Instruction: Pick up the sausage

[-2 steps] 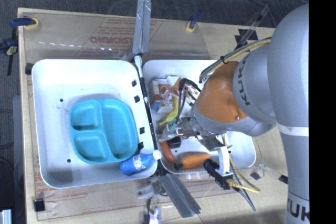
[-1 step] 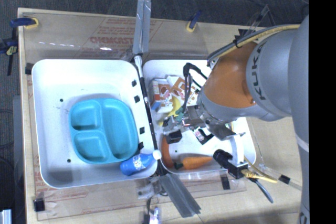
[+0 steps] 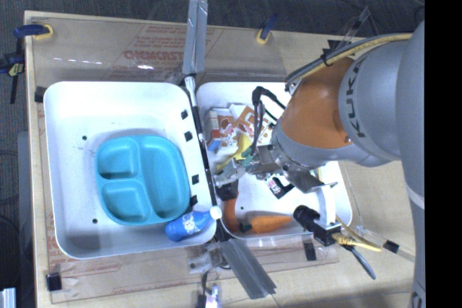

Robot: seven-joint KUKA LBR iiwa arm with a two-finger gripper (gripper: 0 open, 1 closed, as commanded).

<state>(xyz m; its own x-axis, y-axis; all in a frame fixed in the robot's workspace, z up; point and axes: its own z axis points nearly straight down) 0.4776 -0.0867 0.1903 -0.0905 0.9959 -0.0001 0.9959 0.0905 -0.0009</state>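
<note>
The grey arm [image 3: 375,97] reaches in from the right, its orange band [image 3: 314,115] hanging over the right bin [image 3: 339,209]. The gripper [image 3: 249,166] sits low over the clutter near the bin's left wall; whether it is released or clenched I cannot tell, since the wrist covers it.

The sausage [image 3: 267,222] — a long orange-brown piece — lies along the near edge of the right bin, its left end curling up beside the divider. It rests on the bin floor, apart from the gripper and just below it.

A heap of small packets and wrappers [image 3: 231,130] fills the far left corner of the same bin.

In the left bin [image 3: 65,155] lies a blue compartment tray [image 3: 141,179], and a blue bottle [image 3: 189,225] rests at that bin's near right corner, against the divider. The worktop [image 3: 86,32] carries both bins.
</note>
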